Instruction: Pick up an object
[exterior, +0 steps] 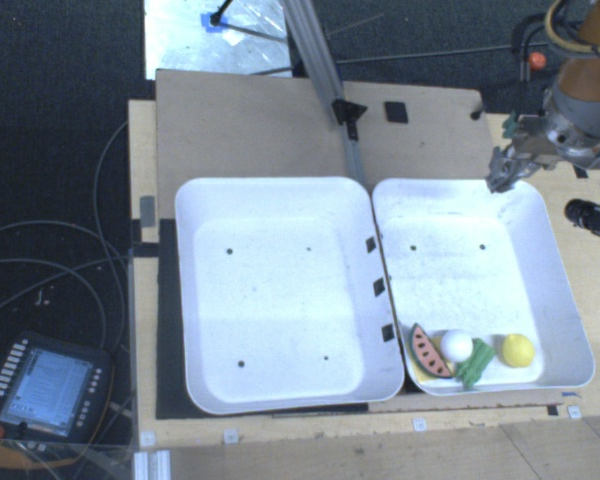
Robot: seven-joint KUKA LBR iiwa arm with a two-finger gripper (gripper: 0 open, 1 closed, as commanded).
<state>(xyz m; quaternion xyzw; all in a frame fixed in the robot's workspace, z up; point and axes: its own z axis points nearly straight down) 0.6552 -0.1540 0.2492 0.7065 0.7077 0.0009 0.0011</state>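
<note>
The arm comes in at the upper right of the frame, its orange band [588, 83] above the wrist, and the gripper [502, 176] hangs over the far right corner of the right bin [480, 258], just at its rim. Whether it is parted or closed cannot be told from this view, and nothing is seen in it.

The objects all lie together along the near edge of the right bin, at the lower right of the frame, well apart from the gripper. A watermelon slice [429, 352] sits furthest left, its long axis running from upper left to lower right, with its green rind on the left side and red flesh facing right. A white ball [457, 345] touches it on the right. Just beside the ball lies a green vegetable [475, 362], its long axis slanting from upper right down to lower left. A yellow lemon [518, 350] rests to the right of that, near the bin's lower right corner.

The left bin [280, 288] fills the middle of the frame. A tablet-like pendant [45, 386] lies on the floor at lower left.
</note>
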